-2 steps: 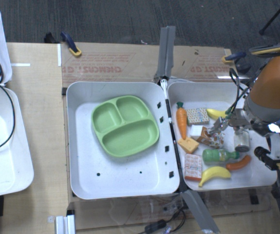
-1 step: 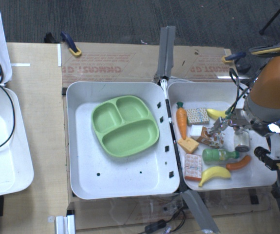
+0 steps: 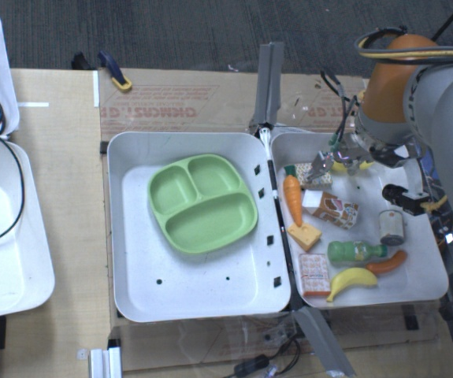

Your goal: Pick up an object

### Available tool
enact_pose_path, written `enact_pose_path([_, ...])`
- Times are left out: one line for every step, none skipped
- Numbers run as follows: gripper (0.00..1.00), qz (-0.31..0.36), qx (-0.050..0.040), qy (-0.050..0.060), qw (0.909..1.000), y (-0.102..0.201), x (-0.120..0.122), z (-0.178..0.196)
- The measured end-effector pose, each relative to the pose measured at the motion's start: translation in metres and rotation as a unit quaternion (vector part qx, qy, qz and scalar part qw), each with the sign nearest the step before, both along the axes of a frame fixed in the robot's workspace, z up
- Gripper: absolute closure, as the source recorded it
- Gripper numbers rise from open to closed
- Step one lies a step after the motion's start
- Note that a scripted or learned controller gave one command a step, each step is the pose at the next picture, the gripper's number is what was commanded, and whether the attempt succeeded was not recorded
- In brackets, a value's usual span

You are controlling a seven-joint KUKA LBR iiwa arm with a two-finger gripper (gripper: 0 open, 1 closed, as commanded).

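The arm comes in from the right, its orange band (image 3: 395, 77) above the right bin (image 3: 435, 283). My gripper (image 3: 325, 166) hangs low over that bin's far left part, just right of the carrot's green top. The orange carrot (image 3: 292, 201) lies along the bin's left wall. Beside it are a yellow cheese wedge (image 3: 305, 235) and a brown-and-white carton (image 3: 337, 210). Nearer the front lie a green bottle (image 3: 355, 251), a banana (image 3: 350, 280), a red sausage (image 3: 387, 263), a red-and-white packet (image 3: 313, 273) and a grey can (image 3: 391, 227).
The left bin (image 3: 131, 282) holds a green divided plate (image 3: 202, 203). A grey divider post (image 3: 269, 81) stands between the bins at the back. Cables (image 3: 344, 109) trail from the wrist over the right bin's far edge. A white sink-like unit (image 3: 5, 235) sits at far left.
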State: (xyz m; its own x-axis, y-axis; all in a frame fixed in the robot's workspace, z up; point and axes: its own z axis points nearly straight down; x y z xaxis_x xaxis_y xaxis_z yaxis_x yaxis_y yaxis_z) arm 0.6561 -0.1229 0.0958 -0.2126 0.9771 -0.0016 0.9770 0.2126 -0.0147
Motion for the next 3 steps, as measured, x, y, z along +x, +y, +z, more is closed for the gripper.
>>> enact_pose_path([1.0, 0.002, -0.0014, 0.0, 1.0, -0.001, 0.001, 0.009])
enact_pose_path([0.0, 0.001, -0.0005, 0.005, 1.0, -0.001, -0.002, 0.007])
enact_pose_path([0.0, 0.156, 0.0035, -0.006, 0.9877, 0.003, -0.049, -0.005])
